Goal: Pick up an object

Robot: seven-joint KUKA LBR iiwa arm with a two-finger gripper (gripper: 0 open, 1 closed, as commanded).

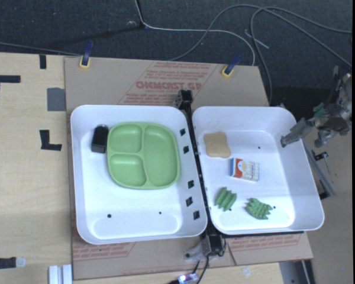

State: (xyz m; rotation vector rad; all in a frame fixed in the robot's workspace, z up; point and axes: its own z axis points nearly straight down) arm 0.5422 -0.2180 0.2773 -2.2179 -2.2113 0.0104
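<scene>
Two bins: both white and shallow, sitting side by side on a sheet of cardboard (165, 78); the left bin (86, 218) and right bin (307, 215) touch along a black clip strip down the middle.
Plate: a green divided plate (144, 155) with three sections, lying flat in the left bin, taking up its upper middle.
Black thing: a small dark block (99, 139) just left of the plate, pretty much touching its rim.
Sponge: a tan squarish sponge (216, 145) across the divider from the plate, in the upper left of the right bin.
Box: a little white box (244, 169) with red and blue print, just below and right of the sponge.
Green bits: two green toy veggies below the box, one a bundle of pods (225, 199), the other a leafy lump (258, 208) to its right, near the bin's front wall.
Gripper: the gripper (290, 138) hangs over the right bin's right-hand rim, well off from the sponge and the box, holding nothing; honestly can't tell if it's parted or closed, too blurry.
</scene>
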